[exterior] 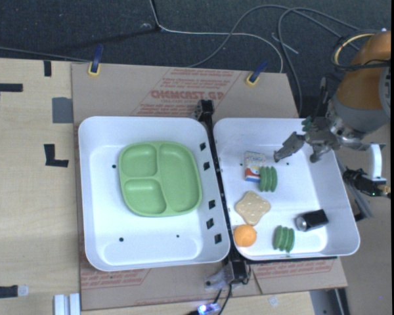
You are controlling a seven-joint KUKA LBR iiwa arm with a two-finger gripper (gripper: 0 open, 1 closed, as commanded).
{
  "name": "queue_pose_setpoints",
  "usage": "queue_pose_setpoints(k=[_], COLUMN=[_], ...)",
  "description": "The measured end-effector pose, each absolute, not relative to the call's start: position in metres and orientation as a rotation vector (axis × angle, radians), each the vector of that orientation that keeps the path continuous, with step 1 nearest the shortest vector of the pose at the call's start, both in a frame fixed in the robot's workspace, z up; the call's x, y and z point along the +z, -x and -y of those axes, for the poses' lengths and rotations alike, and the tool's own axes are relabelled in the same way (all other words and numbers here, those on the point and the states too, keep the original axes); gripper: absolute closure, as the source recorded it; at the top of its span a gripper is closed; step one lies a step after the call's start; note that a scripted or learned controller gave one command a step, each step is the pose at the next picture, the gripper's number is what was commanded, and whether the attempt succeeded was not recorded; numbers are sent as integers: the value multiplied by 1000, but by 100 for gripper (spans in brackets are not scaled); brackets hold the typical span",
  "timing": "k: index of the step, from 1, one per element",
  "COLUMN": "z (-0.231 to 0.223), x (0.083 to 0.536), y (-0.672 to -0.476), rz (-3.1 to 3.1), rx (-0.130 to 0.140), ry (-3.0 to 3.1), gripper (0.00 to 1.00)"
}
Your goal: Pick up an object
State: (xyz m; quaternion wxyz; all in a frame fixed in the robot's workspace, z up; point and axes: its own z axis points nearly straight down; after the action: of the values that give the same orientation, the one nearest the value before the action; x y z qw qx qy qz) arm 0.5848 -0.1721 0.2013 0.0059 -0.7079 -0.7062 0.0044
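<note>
I see my end effector [303,147] spread open with nothing in it, over the right bin [328,195] (upper part). Below lie 2 ribbed green pieces [268,178] [284,239], a tan cracker [252,207], an orange ball [245,235].

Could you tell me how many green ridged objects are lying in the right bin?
2. One green ridged object lies near the bin's middle, beside the small white packet. The other lies near the front wall, between the orange ball and the black cylinder.
</note>
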Motion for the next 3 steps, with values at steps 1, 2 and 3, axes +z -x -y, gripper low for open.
queue_pose_setpoints(k=[1, 2, 3], z=[172, 174, 175], x=[209, 146, 99], y=[-588, -591, -582], rz=[2222, 2219, 2219], rx=[2, 7, 6], ry=[2219, 2217, 2218], gripper=[0, 0, 0])
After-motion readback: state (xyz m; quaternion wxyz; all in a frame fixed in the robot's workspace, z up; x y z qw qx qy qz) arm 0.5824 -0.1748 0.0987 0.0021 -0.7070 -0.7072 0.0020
